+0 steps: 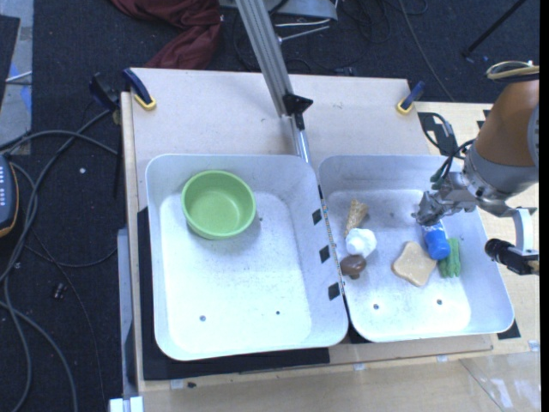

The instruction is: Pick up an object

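Observation:
My gripper (431, 215) reaches in from the right and hangs low over the right bin (480, 316), its tip directly above a blue object (437, 245). A green piece (451, 259) lies against the blue object's right side. A tan bread-like slice (415, 265) rests just left of them. Further left sit a white lump (361, 241), a brown lump (352, 266) and a tan cone (355, 213). Nothing shows between the gripper and the blue object that tells whether they touch.
A green bowl (219, 202) stands in the upper left of the left bin (240, 316). A grey metal pole (268, 45) slants down to the ridge between the bins. Clamps (410, 95) hold the board's back corners.

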Motion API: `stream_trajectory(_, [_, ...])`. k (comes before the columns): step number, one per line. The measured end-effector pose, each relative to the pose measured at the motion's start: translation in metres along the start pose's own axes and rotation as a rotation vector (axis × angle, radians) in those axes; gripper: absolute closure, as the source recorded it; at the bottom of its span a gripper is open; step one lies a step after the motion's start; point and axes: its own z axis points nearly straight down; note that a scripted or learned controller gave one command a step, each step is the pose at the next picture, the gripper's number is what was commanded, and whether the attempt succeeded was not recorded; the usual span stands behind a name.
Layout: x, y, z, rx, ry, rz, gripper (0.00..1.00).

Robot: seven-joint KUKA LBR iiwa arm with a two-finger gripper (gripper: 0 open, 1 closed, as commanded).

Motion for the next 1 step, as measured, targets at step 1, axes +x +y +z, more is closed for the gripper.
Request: stream_trajectory(1, [-0.0059, -0.0053, -0.0562, -0.002, -0.001, 0.0, 1.0])
